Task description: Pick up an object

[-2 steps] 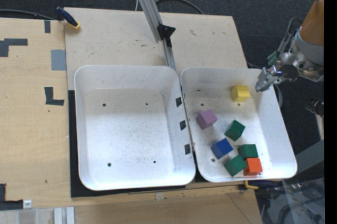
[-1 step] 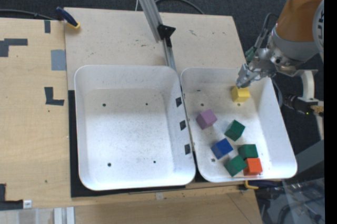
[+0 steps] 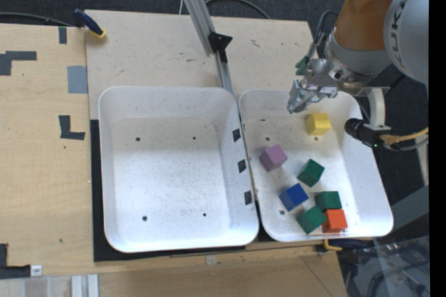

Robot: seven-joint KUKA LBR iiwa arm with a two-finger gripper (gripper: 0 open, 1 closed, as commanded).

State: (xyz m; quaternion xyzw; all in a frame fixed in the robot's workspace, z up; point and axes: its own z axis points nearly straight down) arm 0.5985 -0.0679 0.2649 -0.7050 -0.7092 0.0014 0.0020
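Yellow cube (image 3: 318,124) sits at right bin's (image 3: 369,177) twelve o'clock, apart from clustered blocks, so easiest target. We see gripper (image 3: 301,102) hovering just at its ten o'clock; fingers' state we cannot tell.

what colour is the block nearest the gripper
Yellow. The block lies in the right bin, just below the gripper, seen in the camera view.

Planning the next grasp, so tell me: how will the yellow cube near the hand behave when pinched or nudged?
The yellow cube looks rigid with flat faces, so it should slide rather than roll. It seems small, probably light. It sits apart from the other blocks, below the hand, so a nudge likely moves it alone.
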